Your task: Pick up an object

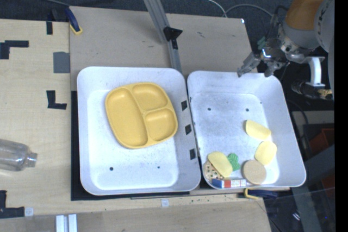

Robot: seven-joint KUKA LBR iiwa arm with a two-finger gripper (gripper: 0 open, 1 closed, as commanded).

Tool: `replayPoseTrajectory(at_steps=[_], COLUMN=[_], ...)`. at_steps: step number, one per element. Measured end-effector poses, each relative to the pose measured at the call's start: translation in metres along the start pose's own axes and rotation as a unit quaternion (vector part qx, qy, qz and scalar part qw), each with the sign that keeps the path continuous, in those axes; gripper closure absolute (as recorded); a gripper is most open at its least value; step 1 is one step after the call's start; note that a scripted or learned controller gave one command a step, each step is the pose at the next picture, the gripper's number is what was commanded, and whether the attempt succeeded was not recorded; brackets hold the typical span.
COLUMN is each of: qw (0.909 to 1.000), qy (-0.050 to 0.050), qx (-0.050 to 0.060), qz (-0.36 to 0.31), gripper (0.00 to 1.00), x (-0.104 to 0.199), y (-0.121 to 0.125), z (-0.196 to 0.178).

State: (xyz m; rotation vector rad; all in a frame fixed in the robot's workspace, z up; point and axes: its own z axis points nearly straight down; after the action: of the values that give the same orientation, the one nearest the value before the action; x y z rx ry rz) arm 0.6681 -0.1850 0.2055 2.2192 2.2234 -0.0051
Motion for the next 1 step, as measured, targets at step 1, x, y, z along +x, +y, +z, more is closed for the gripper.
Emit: replayPoseTrajectory(at_steps=[1], qw=[1.0000], qy=[-0.001], qx=[0.000], qz=[-0.001], gripper=[1.00], x=[0.0005], y=[0.0004], z=[-0.0104])
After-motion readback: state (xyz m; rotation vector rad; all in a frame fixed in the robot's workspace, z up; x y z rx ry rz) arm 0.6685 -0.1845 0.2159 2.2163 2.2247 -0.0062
